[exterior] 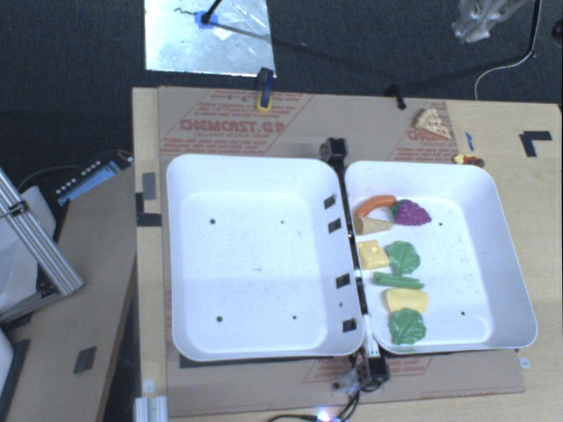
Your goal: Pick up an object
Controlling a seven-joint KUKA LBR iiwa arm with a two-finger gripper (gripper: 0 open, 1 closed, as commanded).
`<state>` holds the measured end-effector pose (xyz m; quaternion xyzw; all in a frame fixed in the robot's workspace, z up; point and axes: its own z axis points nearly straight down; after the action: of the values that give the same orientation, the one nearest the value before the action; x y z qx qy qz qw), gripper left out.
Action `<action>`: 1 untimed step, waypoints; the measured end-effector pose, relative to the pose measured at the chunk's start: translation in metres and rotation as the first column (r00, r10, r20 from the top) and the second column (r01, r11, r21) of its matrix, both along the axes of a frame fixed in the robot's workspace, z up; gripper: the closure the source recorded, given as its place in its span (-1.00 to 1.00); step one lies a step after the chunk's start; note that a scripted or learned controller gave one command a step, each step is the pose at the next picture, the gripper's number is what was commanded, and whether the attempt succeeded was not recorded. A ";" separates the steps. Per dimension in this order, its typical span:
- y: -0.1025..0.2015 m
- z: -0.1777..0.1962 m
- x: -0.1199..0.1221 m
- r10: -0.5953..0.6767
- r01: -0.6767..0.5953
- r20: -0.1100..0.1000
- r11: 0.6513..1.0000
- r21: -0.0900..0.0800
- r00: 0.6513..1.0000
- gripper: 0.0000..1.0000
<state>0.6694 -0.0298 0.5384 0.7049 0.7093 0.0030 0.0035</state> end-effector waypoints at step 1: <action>0.075 -0.179 -0.007 0.004 -0.004 -0.023 1.000 0.003 1.000 1.00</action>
<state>0.6629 0.0448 0.3598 0.7035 0.7106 -0.0041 -0.0056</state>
